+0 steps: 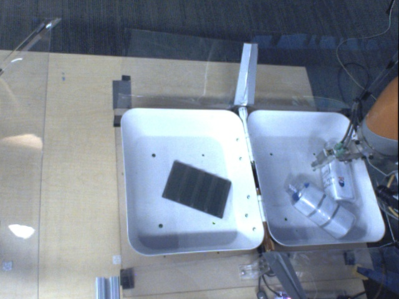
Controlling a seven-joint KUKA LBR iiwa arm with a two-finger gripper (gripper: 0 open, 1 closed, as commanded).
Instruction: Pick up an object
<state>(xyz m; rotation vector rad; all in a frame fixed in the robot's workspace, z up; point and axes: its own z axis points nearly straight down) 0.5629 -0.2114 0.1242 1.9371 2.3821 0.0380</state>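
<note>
Gripper [337, 149] of mine hangs low in the right bin [274, 129], reaching in from the right edge, w/ the orange band [383, 112] of my arm showing above it. Can't tell the gripper's state; the tip blurs into the items under it.

Biggest first: wooden bench [68, 167] carries two shallow white bins side by side. Left bin [143, 129] holds one flat dark rectangular pad [197, 189], ribbed, lying tilted near the middle of the floor, well apart from my arm.

Right bin holds a cluster toward its right side: a pale cylinder-like object [340, 180] just below my gripper, touching or nearly so, & a silvery wrapped bundle [319, 208] beside it, nearer the front wall. Whether either sits in my grasp, can't say.
</note>
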